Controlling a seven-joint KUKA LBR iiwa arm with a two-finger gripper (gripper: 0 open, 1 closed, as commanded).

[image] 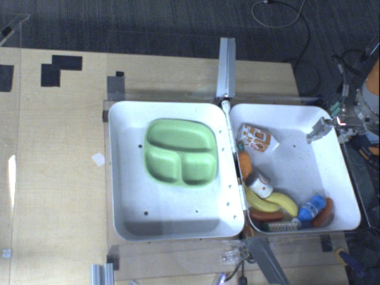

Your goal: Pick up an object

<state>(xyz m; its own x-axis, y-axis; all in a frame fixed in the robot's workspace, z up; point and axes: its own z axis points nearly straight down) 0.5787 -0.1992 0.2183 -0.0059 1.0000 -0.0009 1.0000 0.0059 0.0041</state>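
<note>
In the right bin [332,159], objects crowd the left and front sides. A white and orange carton [256,138] lies near the back left. Below it sit an orange carrot-like piece [245,165], a small white jar [260,187] and a yellow banana [274,203]. A blue bottle [312,208], a brown sausage-like item [325,212] and a red item [268,217] lie along the front wall. My gripper [320,130] hangs at the bin's right back corner, above the rim, well away from the objects. Nothing shows between its fingers.
The left bin [124,177] holds a green divided tray [180,151]. A metal post [226,64] stands behind the seam between the bins. Cables and arm hardware [359,100] crowd the right edge. The right bin's middle floor [303,165] is bare.
</note>
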